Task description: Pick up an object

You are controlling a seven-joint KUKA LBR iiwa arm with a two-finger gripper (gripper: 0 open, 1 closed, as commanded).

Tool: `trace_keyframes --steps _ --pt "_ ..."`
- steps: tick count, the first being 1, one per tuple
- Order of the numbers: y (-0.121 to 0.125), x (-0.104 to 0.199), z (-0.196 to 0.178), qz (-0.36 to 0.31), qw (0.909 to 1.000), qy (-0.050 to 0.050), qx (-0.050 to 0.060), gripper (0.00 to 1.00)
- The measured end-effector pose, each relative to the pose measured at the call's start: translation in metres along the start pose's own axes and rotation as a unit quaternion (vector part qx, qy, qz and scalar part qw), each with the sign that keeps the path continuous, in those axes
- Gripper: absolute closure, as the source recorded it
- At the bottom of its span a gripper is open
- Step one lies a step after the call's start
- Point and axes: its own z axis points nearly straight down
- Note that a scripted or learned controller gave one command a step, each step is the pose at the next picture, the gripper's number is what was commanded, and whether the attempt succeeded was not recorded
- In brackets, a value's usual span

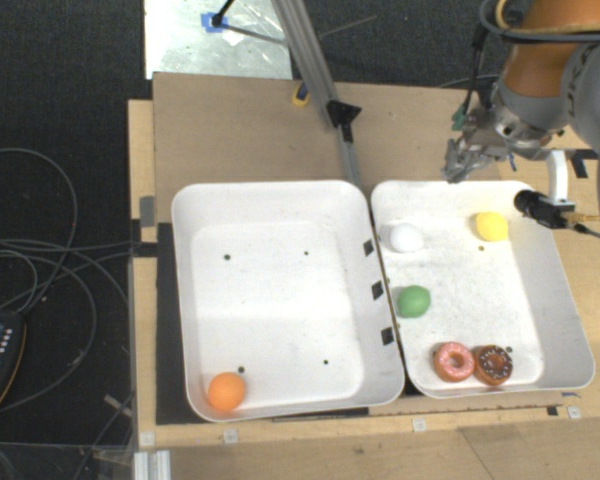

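Camera view puts the tool (464,164) at the far rim of the right bin (560,298), apart from everything; its grip state I cannot tell. Yellow ball (491,226), nearest candidate, lies untouched below it, so picking looks entirely ahead

Grey arm (565,58) reaches from right, claw (463,163) pointing down
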Motion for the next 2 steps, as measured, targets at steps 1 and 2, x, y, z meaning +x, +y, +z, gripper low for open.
trace_keyframes --steps 1,2 --pt "0.001 0.0 0.007 0.0 1.0 0.0 0.003 1.0" --pt "-0.017 0.058 -0.003 -0.002 1.0 0.002 0.004 1.0"
